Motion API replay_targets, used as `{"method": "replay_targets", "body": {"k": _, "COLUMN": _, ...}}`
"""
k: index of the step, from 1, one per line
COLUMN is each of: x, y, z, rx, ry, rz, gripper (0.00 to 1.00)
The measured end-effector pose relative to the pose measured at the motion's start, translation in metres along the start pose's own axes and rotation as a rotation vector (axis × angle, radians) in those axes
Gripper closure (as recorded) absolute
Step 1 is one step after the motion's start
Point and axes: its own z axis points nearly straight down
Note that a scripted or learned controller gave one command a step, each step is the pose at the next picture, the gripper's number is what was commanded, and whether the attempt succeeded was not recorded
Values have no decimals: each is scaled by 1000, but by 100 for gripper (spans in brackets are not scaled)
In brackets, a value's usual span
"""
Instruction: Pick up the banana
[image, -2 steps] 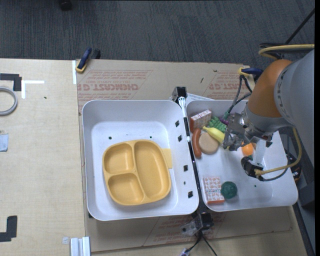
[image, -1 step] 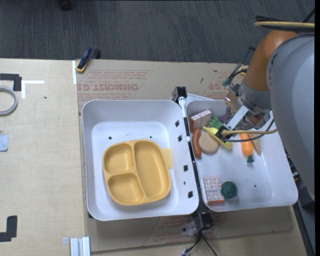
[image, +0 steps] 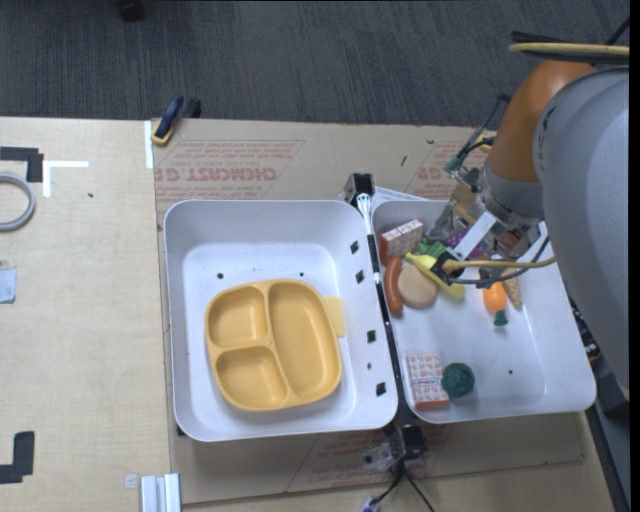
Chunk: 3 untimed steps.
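The banana (image: 436, 272) is a small yellow piece lying in the right bin (image: 540, 375), near its upper left part, against a tan bun-like item (image: 418, 291). My gripper (image: 458, 228) hangs low over the back of that bin, just up and to the right of the banana, among a cluster of items. The wrist and its attachments cover the fingertips, and nothing shows held between them.
A red sausage (image: 394, 285) and a red-and-white box (image: 400, 238) lie left of the banana. An orange carrot (image: 495, 300), a green ball (image: 458, 379) and a pink box (image: 426, 379) share the right bin. The left bin (image: 190, 300) holds a yellow divided plate (image: 272, 343).
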Motion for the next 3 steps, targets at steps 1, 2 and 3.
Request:
{"method": "replay_targets", "body": {"k": 1, "x": 27, "y": -29, "z": 0, "rx": 1, "ry": -1, "rz": -251, "gripper": 0}}
{"method": "replay_targets", "body": {"k": 2, "x": 35, "y": -11, "z": 0, "rx": -2, "ry": 1, "rz": -544, "gripper": 0}}
{"method": "replay_targets", "body": {"k": 3, "x": -34, "y": -18, "z": 0, "rx": -1, "ry": 1, "rz": -699, "gripper": 0}}
